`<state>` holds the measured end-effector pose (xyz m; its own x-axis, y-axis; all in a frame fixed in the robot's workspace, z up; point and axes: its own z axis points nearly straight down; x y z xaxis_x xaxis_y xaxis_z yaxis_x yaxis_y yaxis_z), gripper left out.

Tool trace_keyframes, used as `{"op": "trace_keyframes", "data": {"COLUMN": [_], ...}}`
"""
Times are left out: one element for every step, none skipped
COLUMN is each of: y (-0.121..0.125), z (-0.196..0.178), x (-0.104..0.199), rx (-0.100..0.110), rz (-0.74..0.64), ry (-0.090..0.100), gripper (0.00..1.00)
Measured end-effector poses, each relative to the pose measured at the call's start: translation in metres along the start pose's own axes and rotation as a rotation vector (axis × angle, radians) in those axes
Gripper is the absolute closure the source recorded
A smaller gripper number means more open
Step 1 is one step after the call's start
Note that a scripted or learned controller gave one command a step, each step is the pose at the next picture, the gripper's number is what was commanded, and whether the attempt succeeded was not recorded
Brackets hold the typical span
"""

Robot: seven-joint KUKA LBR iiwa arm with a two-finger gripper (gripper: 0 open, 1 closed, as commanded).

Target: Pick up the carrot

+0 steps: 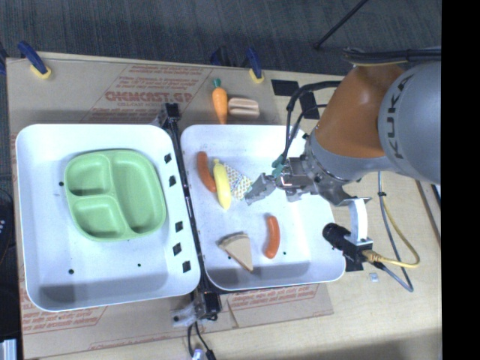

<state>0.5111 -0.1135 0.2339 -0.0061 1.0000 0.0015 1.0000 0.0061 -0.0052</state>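
The gripper hangs low over the right bin, and I cannot tell its state. Just beside it, on the left, lies one patterned wedge, touching one yellow banana. There are two sausages: one near the banana, one lower in the bin. One sandwich slice lies near the front wall. The left bin holds one green plate with three compartments. The one carrot lies outside the bins, behind the right one, beside one small bun.

Dark grey carpet beyond; pale wooden bench; brown cardboard sheet.
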Motion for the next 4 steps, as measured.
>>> {"op": "trace_keyframes", "data": {"y": [0.062,0.076,0.093,0.098], "z": [0.076,0.143,0.142,0.041], "x": [0.02,0.013,0.009,0.059], "rx": [-0.001,0.002,-0.001,-0.002], "rz": [0.258,0.308,0.58,0.685], "ry": [-0.001,-0.001,0.0,0.002], "gripper": [0.0,0.0,0.0,0.0]}}
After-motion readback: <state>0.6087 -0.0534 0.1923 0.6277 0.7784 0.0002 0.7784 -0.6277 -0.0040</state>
